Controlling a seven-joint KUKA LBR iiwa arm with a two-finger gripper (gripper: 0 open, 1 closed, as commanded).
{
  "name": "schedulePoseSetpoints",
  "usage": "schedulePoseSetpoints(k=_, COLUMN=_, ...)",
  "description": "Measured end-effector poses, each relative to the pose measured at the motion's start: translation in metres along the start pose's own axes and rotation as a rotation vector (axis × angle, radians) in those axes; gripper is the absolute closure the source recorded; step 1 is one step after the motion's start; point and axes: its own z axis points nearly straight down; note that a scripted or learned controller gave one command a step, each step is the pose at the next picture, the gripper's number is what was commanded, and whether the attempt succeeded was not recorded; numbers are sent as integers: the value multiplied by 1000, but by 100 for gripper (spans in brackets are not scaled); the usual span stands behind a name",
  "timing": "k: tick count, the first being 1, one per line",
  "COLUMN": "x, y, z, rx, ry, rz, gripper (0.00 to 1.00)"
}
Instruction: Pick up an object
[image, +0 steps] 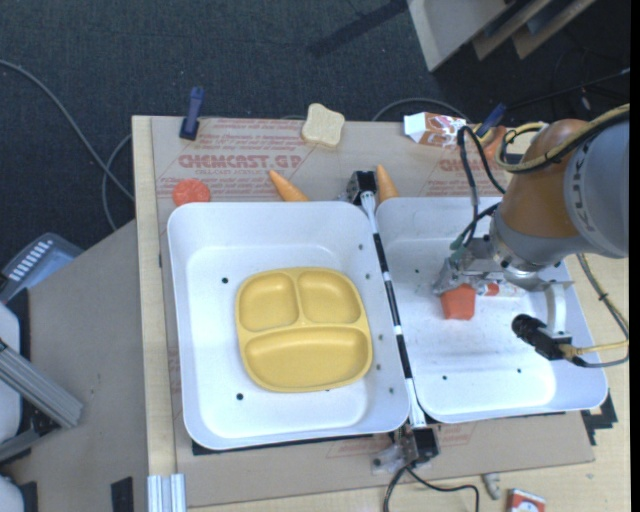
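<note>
Two white bins sit side by side. Nearest, left bin (200, 330) carries a yellow divided plate (300, 328), untouched. Right bin (480, 390) holds one small orange-red block (459, 303), resting on the floor near the bin's middle. Gripper (466, 278) hangs directly over the block, touching or just above it; whether it is spread or pinched on the block cannot be told from this angle. Judgement: approach done, grasp unconfirmed, lift not yet made, since the block looks seated on the bin floor. Farther back, on the board beyond the bins: carrot pieces (288, 187), a red piece (190, 191), a bread slice (323, 124).
</note>
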Motion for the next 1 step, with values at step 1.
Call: schedulePoseSetpoints(k=1, x=58, y=11, z=-91, rx=-1, ry=0, rz=-3, gripper=100)
